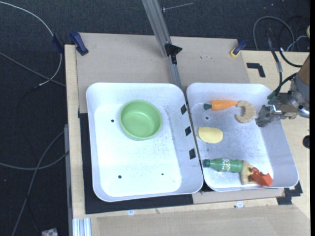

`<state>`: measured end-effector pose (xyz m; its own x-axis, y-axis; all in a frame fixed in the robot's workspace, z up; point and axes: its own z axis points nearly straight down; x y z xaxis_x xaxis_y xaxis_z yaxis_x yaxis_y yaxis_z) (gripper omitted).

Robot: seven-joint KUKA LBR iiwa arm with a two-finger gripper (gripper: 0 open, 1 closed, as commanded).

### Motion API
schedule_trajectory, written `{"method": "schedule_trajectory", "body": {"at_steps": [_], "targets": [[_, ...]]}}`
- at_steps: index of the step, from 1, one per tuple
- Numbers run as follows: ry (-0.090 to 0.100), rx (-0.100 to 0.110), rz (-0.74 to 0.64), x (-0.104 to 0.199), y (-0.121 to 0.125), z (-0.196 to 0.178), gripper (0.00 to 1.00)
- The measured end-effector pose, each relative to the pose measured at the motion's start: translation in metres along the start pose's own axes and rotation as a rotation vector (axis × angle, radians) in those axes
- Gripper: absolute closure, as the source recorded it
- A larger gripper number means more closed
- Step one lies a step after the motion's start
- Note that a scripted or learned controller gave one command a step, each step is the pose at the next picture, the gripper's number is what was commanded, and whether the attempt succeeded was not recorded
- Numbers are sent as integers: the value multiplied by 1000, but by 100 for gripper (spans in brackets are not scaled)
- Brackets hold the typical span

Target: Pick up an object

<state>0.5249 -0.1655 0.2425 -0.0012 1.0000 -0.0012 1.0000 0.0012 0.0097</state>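
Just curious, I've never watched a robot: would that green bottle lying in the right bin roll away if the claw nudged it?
Probably: the bottle lies on its side and looks round, so a sideways nudge might roll it. It looks like a light toy.

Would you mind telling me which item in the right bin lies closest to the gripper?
The tan curved piece, at the carrot's right end, lies just left of the gripper; the yellow piece and green bottle lie farther.

A green bowl [141, 119] sits upright in the left bin [98, 146], toward its far edge. In the right bin [283, 151], an orange carrot [222, 104] lies along the far edge, touching a tan curved piece [244, 112]. A yellow lemon-like piece [210, 134] rests near the left wall. A green bottle [225, 165] lies along the near edge, beside a red-and-tan toy [256, 176] at the near right corner.
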Motion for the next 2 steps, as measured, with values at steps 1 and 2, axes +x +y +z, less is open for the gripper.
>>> {"method": "schedule_trajectory", "body": {"at_steps": [1,2], "targets": [[0,3,-1,0,2,-18,100],[1,4,-5,44,32,-11,100]]}}
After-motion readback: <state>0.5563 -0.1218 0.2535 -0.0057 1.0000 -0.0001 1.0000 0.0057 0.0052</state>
